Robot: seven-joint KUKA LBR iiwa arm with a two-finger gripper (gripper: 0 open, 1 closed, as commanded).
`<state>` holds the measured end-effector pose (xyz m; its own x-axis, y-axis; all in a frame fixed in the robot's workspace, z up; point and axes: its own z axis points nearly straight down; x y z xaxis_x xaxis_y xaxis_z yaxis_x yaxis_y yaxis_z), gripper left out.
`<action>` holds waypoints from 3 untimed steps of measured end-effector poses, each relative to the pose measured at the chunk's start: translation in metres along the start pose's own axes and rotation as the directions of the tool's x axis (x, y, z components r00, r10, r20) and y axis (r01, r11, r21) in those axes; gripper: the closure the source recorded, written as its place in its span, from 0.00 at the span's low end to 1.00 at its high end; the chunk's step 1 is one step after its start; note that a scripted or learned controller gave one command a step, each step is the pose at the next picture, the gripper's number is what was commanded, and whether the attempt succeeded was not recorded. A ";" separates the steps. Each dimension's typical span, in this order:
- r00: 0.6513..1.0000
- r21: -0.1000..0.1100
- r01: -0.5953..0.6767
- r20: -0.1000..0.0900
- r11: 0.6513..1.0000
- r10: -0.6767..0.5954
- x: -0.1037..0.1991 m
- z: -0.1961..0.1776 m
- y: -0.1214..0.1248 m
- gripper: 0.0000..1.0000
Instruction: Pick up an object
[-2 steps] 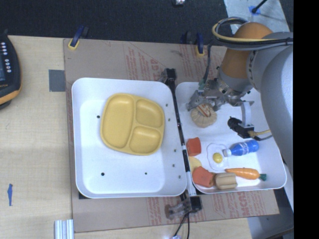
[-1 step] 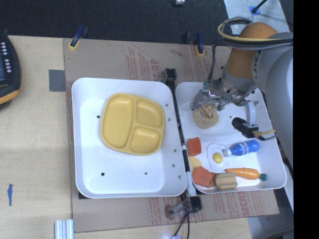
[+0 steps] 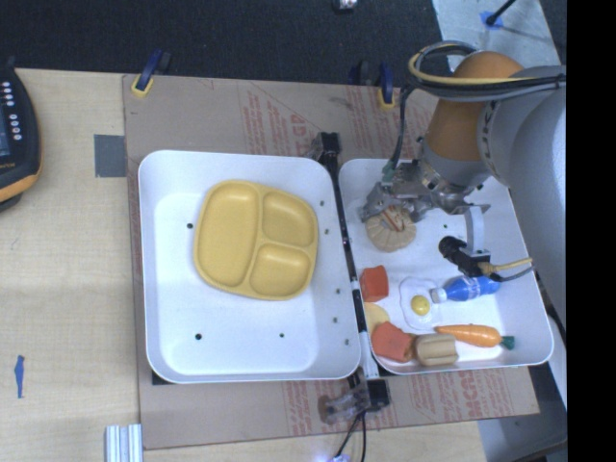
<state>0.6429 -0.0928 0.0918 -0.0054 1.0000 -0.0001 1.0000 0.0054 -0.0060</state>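
- Since the claw [image 3: 393, 212] hangs right over the round tan cookie-like toy [image 3: 392, 231] near the back-left corner of the right bin [image 3: 525, 354], that toy reads as the thing to pick — it lies just beneath and a touch nearer the camera than the claw, at the tips.
- Whether the claw is spread or closed I cannot tell; its metal parts blur into the toy's top edge, and nothing shows plainly caught in it.
- To do the step well, I judge the claw should centre over the disc, straddle it across its width and seat low before closing — a flat round piece slips out of a shallow pinch.
- Beyond the toy, toward the camera, lie a red block [image 3: 373, 282], a fried-egg toy [image 3: 420, 304], a blue bottle [image 3: 466, 290] and a carrot [image 3: 470, 335]; all stand apart from the claw, so the descent looks unobstructed.
- Close on the claw's far side from the arm runs the bin's inner wall; a sideways drift there could knock it.
- Reaching in from the right, the arm [image 3: 476, 123] has its orange band above the wrist, which tips down and leftward into the bin.
- Further off that way, the left bin [image 3: 154, 258] holds a yellow divided plate [image 3: 257, 238].
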 end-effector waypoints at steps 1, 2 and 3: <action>1.000 -0.006 -0.003 0.001 1.000 0.003 -0.021 -0.001 0.014 0.00; 1.000 0.000 -0.001 0.000 1.000 0.001 -0.006 0.000 0.002 0.00; 1.000 -0.006 0.000 0.001 1.000 0.000 -0.015 -0.001 0.014 0.00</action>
<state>0.6571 -0.1081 0.0925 -0.0050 1.0000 -0.0013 1.0000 0.0050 0.0000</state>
